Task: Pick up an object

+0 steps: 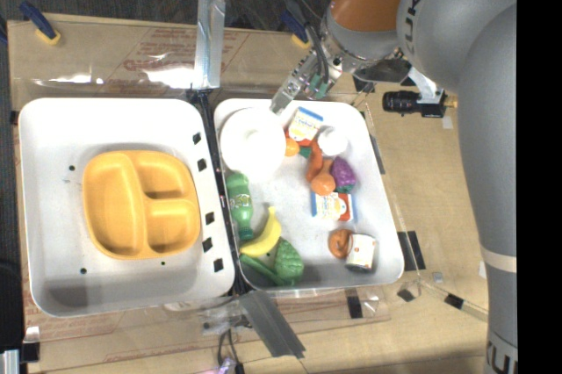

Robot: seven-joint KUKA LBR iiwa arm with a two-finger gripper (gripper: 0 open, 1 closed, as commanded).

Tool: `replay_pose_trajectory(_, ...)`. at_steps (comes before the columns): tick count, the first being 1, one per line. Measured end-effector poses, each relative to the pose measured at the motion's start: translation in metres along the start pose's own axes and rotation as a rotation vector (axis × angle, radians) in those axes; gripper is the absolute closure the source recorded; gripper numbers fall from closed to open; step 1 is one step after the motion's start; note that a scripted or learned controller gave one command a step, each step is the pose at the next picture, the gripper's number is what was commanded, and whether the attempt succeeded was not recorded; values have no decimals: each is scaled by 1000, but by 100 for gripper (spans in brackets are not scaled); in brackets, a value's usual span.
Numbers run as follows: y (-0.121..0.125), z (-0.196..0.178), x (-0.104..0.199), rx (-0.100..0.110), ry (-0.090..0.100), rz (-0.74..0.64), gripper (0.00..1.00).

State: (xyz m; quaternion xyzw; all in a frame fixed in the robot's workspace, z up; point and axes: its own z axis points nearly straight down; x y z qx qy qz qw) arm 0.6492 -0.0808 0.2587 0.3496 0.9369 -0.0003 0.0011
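My gripper (283, 98) hangs over the far rim of the right bin (379, 188), just above the far edge of a white plate (248, 141); nothing shows in its grasp. Toy food fills that bin. A small carton (305, 123) and a white cap (332, 140) lie right of the plate. Below them are a carrot (320, 179), purple grapes (343, 174) and a second carton (332, 206). A green bottle (239, 204), a banana (264, 238) and a green vegetable (284, 262) line the near left side.
The left bin (44, 153) holds a yellow divided tray (140, 203). An orange-brown piece (340, 242) and a white cup (362, 252) sit at the right bin's near right. The arm's grey body (474, 56) covers the right of the bench.
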Motion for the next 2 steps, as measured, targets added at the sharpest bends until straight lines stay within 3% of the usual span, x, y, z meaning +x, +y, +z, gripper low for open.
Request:
replay_pose_trajectory(1,-95,-51,-43,1,-3,149,100)
replay_pose_trajectory(2,-70,19,19,4,6,210,100)
